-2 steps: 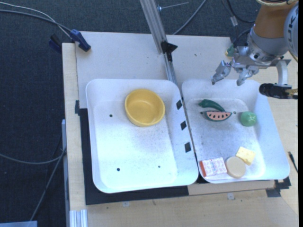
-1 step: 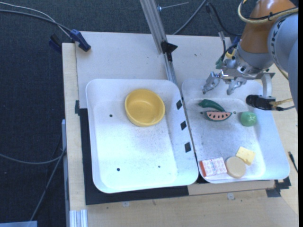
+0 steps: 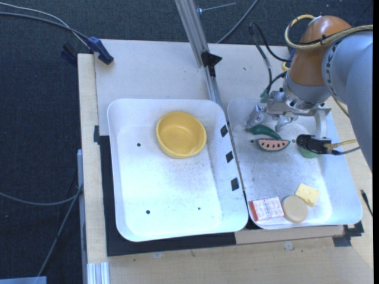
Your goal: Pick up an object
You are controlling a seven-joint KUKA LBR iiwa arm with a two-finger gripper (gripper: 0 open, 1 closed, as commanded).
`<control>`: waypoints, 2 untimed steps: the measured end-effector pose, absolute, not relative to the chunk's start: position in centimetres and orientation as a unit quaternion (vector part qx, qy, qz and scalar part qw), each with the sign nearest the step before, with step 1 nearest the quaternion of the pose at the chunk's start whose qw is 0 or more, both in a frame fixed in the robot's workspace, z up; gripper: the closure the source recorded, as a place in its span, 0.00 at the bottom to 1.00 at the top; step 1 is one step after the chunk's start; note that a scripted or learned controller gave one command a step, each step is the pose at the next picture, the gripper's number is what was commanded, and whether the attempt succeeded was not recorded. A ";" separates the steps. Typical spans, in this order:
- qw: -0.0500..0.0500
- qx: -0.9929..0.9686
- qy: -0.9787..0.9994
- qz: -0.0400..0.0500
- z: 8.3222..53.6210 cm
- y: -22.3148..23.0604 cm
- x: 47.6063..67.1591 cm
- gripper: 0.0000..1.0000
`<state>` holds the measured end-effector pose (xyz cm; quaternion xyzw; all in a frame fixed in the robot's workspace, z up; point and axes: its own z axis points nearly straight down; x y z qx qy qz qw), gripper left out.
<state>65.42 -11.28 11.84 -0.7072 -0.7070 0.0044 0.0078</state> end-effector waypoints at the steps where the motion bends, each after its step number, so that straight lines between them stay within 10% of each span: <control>1: 0.003 -0.707 -0.707 0.000 13.7 -11.2 65.8 1.00; 2: -0.004 -0.707 -0.707 -0.004 19.9 -11.8 66.7 1.00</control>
